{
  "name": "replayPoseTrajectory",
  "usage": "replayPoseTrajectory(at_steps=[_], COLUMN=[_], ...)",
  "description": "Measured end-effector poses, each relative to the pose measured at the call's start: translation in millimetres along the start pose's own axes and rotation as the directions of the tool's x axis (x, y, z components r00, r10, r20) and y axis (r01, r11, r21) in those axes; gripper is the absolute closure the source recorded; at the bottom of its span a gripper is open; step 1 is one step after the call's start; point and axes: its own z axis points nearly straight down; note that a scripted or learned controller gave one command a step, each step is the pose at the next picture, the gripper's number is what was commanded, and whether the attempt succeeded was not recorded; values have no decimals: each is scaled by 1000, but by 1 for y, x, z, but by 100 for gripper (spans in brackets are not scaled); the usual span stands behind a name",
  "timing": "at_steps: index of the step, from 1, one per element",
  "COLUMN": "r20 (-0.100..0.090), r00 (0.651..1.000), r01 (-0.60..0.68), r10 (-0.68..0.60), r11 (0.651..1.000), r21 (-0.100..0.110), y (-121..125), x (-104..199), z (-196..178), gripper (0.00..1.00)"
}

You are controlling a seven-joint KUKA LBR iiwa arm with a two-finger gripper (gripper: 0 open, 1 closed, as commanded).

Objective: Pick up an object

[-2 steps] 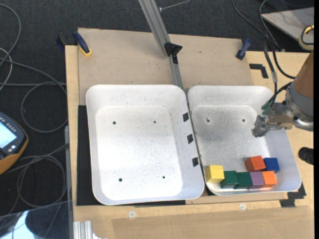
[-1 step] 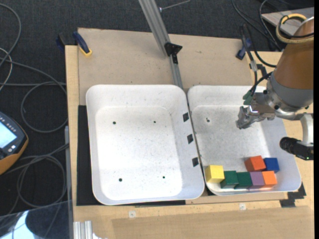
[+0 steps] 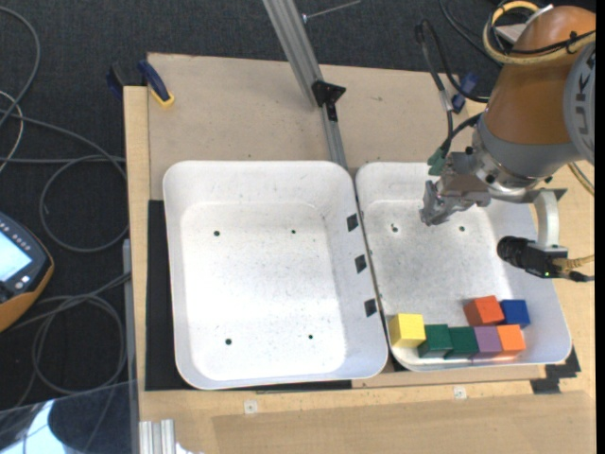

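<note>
Along the right bin's (image 3: 548,296) near edge, blocks (image 3: 463,331) run left-right; pincer (image 3: 437,212) state unclear.

Fixed above the worktop (image 3: 284,93), looking down at a slant. Far enough back to take in both bins whole, the left bin (image 3: 260,183) and the right bin (image 3: 416,253), side by side across mid-frame. Far edge of the worktop toward the top, near edge at the bottom. Dark floor (image 3: 66,26) with cables along the top and left. Arm (image 3: 539,93) entering from the right, its upper part cut off by the frame edge.
</note>
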Motion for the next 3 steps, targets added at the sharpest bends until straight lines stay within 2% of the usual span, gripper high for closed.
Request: replayPoseTrajectory(at_steps=[1, 2, 3], r20=[1, -1, -1], r00=[1000, 1000, 1000], r01=[-2, 0, -1], r10=[2, 0, 1], r11=[1000, 1000, 1000], r21=[1, 3, 1], y=[29, 60, 83], x=[34, 87, 127], z=[9, 21, 15], gripper=[100, 100, 100])
